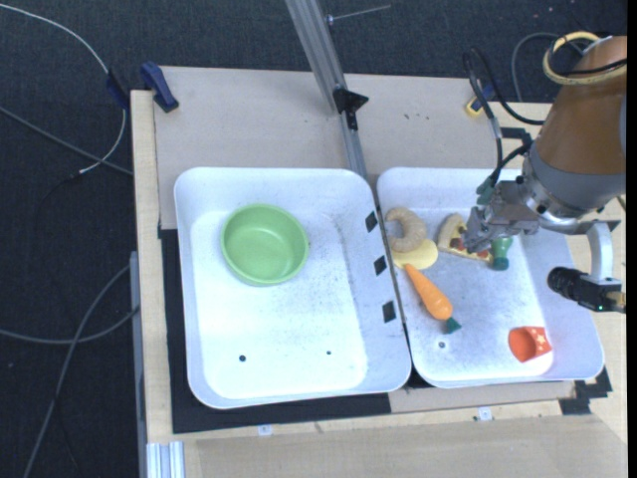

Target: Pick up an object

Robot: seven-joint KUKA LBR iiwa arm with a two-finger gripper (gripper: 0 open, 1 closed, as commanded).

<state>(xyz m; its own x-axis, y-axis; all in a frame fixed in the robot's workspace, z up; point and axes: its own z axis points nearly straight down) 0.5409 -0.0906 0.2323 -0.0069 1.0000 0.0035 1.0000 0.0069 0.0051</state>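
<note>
My gripper (485, 235) hangs low in the upper part of the right bin (567, 366), right over a small flat yellow-and-red toy (457, 239) with a green piece (500, 257) beside it. To the left lie a tan ring-shaped toy (406, 227) and a pale yellow piece (418, 256). An orange carrot toy (430, 293) lies diagonally near the bin's middle. A small orange object (529, 343) sits at the lower right.
The left bin (299, 357) holds a green bowl (264, 244). A metal pole (317, 38) slants down to the divide between the bins. Black clips (380, 265) mark the shared edge. Cables trail off the bench at the upper right.
</note>
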